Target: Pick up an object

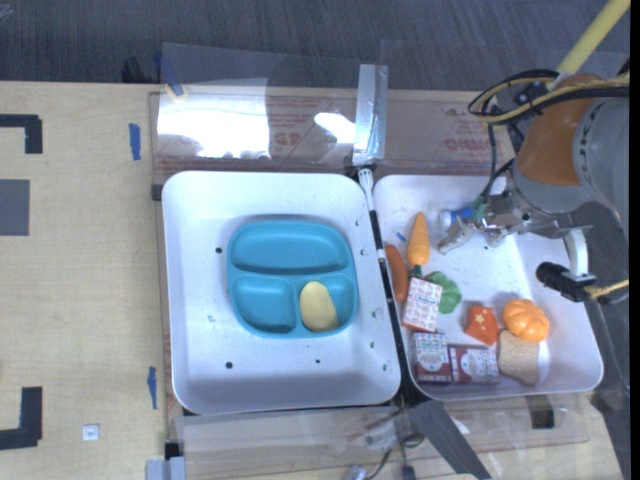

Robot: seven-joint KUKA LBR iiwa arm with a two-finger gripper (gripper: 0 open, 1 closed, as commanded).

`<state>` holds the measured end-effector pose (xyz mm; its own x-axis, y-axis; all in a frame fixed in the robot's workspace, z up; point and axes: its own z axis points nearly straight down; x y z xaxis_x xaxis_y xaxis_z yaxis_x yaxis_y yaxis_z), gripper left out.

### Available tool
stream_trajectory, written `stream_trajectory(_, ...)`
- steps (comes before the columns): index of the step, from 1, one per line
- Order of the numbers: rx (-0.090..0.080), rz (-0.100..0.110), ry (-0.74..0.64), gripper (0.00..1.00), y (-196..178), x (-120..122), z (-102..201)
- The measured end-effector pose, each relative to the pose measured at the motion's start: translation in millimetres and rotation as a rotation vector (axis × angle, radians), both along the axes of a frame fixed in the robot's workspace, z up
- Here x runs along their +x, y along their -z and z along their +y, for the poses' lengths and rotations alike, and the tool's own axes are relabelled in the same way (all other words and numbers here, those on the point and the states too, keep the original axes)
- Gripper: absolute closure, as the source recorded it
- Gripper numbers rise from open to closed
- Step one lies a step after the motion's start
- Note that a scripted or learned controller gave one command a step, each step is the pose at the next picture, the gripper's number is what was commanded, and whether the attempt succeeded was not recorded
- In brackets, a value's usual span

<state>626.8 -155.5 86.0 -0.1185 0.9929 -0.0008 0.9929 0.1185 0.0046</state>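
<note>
Nearest the lens, small cartons (452, 360) lie along the right bin's (585, 373) 6 o'clock rim, an orange pumpkin-shaped toy (526, 319) at 4 o'clock. A toy carrot (418, 239) stands near the bin's 10 o'clock corner. The gripper (462, 226) hangs just at the carrot's 3 o'clock, holding nothing visible; how far open, cannot tell. Approach step, by my reading: next it must centre on one item and descend. Left bin (190, 268): blue tray (290, 248) with a yellow lemon-like toy (318, 306).

Yellow potato (318, 306) in blue tray (262, 253), left bin (190, 268)
</note>
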Motion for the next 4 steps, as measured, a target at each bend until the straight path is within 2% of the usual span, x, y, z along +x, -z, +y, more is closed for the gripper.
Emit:
stream_trajectory(1, -0.001, 0.002, -0.101, 0.0, -1, -11, 16)
stream_trajectory(2, -0.002, -0.005, 0.112, 0.0, -107, -28, -12)
stream_trajectory(3, -0.003, -0.021, 0.149, 0.0, -26, 47, 25)
stream_trajectory(4, 0.0, 0.005, 0.007, 0.0, 1, 28, -9)
